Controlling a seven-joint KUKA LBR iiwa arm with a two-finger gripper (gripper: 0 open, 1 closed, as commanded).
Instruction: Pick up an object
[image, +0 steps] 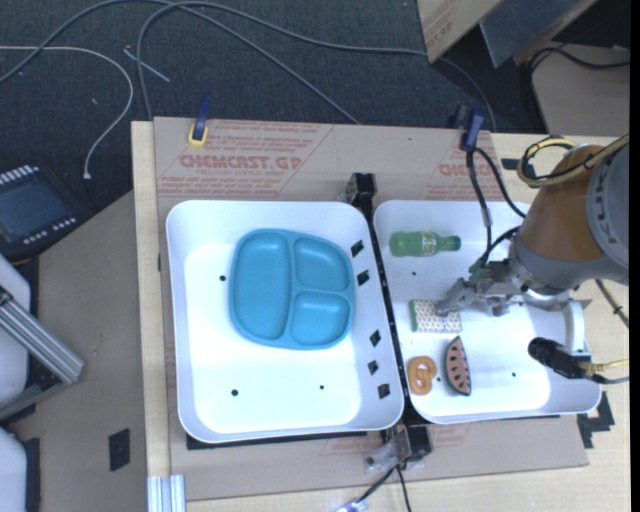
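The right bin (540, 395) holds several small objects. A green bottle (424, 243) lies on its side near the far edge. A white pad with green dots (436, 318) rests in the middle left. Close to the near edge lie a brown pretzel (421, 374) and a watermelon slice (458, 366). My gripper (472, 294) reaches in from the right and hovers low, just above the right end of the dotted pad. Whether it touches the pad is unclear.
The left bin (200, 330) holds a blue divided plate (292, 288). A black divider with clips (375, 300) runs between the bins. The grey and orange arm (570, 235) covers the right bin's far right part. Cables trail across the bench's back.
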